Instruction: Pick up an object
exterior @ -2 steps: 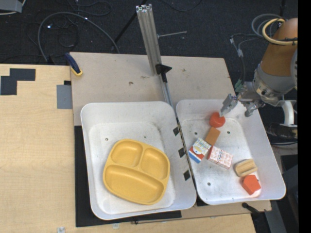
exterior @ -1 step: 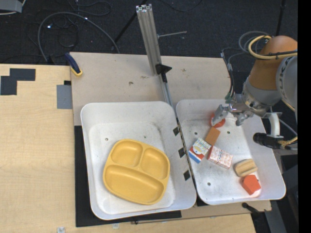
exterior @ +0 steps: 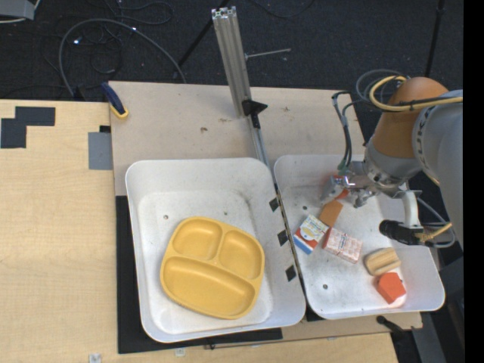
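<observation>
From above, the grey arm with its orange band reaches in from the right over the right-hand shallow white bin (exterior: 423, 297). Its two-finger gripper (exterior: 349, 187) hangs low at a small tan-orange block (exterior: 330, 212); how far it is spread, or whether it grips anything, I cannot tell. Just beside the block lie a white, blue and red carton (exterior: 310, 233) and a pink patterned packet (exterior: 342, 245), with a tan bread-like roll (exterior: 380, 260) and a red-orange block (exterior: 391, 286) nearer the front. The left white bin (exterior: 144, 203) bears a yellow three-compartment plastic plate (exterior: 213, 266).
</observation>
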You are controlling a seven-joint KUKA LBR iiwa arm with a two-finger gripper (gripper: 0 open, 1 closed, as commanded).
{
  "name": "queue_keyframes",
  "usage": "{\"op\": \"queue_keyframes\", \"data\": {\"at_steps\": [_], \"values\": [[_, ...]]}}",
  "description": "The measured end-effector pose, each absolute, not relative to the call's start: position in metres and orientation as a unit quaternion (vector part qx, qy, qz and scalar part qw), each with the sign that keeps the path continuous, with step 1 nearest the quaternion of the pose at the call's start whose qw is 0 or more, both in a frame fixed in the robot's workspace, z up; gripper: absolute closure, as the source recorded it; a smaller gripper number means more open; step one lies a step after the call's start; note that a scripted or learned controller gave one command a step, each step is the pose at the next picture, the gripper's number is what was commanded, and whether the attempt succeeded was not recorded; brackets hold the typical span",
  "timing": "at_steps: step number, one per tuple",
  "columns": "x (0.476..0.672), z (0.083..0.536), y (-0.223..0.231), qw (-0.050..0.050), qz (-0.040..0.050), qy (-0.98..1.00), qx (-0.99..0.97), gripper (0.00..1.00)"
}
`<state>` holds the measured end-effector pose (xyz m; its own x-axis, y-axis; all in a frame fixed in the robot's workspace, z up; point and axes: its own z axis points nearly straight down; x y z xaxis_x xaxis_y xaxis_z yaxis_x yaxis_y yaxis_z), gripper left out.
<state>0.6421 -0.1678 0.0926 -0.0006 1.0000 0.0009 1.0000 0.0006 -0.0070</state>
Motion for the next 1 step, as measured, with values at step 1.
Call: {"op": "queue_keyframes", "data": {"at_steps": [1], "values": [[0.6413,0.1013,-0.1674,0.005,0.0038,-0.708,-0.706,1.0]]}}
